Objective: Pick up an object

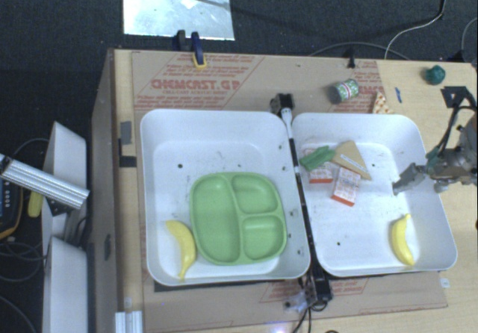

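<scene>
The right bin (418,249) holds a yellow banana (402,240) near its front right corner. Toward its back left lie a green object (317,156), a tan wedge (353,159) and two red-and-white cards (345,188). My gripper (402,182) hangs over the right bin's right side, just above and behind the banana, with nothing visibly in it. The left bin (172,137) contains a green divided plate (237,217) and a second banana (182,246) beside the plate's left edge.
Behind the bins on the bench sit a small green-and-white can (345,90) and a teal ball (435,74). A blue and yellow clamp (196,48) stands at the bench's back edge. Metal brackets join the bins along their shared wall (295,175).
</scene>
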Controlling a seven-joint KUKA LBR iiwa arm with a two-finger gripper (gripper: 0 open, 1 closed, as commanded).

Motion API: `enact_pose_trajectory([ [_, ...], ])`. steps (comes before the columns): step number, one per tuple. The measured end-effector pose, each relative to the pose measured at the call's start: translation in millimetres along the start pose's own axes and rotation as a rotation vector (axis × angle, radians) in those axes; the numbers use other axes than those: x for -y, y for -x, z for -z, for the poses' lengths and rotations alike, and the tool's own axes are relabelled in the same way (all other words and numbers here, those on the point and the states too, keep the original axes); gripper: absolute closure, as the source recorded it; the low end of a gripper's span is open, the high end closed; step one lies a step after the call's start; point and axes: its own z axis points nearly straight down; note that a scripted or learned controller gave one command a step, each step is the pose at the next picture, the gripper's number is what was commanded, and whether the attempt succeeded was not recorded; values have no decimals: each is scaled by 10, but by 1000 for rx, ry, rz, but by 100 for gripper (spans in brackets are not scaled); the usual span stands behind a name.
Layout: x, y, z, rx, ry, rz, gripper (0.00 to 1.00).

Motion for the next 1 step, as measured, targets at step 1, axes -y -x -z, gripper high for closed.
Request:
enact_pose_trajectory([
  [1, -106, -592, -741, -2, -3, 1, 0],
])
